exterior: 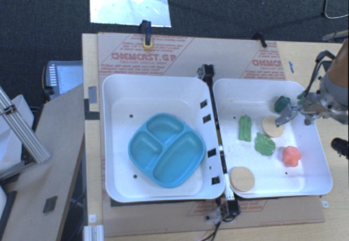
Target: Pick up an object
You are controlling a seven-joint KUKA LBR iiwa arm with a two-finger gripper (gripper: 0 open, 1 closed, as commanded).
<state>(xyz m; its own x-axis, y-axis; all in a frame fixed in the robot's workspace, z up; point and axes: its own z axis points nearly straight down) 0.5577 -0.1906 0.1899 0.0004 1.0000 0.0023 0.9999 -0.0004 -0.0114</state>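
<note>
- Across the counter (91, 125) lies a clear sheet printed "CHEMCAST GP" in red, readable at 11 o'clock and again, partly cut off, at 1 o'clock.
- Two white bins sit side by side on it: the left bin (117, 92) holds a blue divided plate (166, 150), and the right bin (322, 182) holds the small things.
- At 3 o'clock the arm (337, 84) reaches in, and the tool (288, 116) hangs over the right bin; whether it is spread or pressed together cannot be told.
- Just beside the tool's tip lie a dark green piece (282, 104) and a tan disc (272, 127).
- Further items in that bin: a green pod (245, 128), a leafy green piece (265, 144), a red-orange fruit (291, 156), and a second tan disc (242, 179) at its 7 o'clock corner.
- Nothing is seen pinched by the tool.
</note>
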